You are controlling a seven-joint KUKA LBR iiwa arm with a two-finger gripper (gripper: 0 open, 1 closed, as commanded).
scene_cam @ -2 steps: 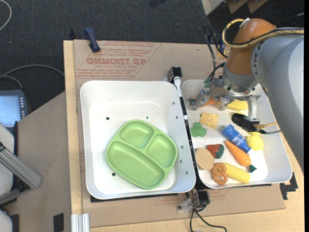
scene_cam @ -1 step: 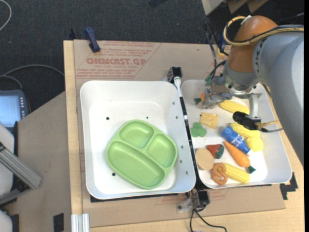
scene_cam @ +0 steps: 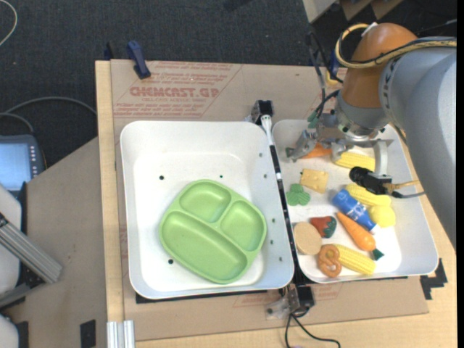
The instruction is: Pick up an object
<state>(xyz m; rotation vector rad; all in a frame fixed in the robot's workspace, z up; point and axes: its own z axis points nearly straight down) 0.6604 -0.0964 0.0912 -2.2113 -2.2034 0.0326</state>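
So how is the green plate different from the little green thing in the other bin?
The green plate is far bigger than the small green toy. The plate is pale lime, the toy a darker green. The plate has three compartments, while the toy is one small lump. The plate lies alone in the left bin; the toy sits among other play food in the right bin. Both are green and rest flat.

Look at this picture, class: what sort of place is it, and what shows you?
Probably a robotics lab or test bench. A grey robot arm reaches over two white bins on a cardboard-covered bench; one bin holds toy food, the other a green divided plate. Cables trail on the dark floor.
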